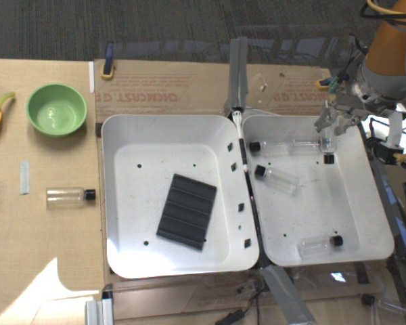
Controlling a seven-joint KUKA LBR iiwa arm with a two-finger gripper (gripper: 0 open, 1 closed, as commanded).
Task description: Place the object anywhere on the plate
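Wooden surface (40, 249), two white bins. Left bin (122, 141): dark ribbed plate (187, 211). Right bin (365, 181): three clear vials; one (294, 145) just left of the fingers (327, 143); their spread cannot be told.

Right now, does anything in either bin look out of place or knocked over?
Three clear bottles lie on their sides, scattered in the right bin. The dark plate sits askew in the left bin.

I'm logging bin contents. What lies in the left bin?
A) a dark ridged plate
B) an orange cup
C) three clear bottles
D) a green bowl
A: the dark ridged plate lies tilted on the left bin floor.
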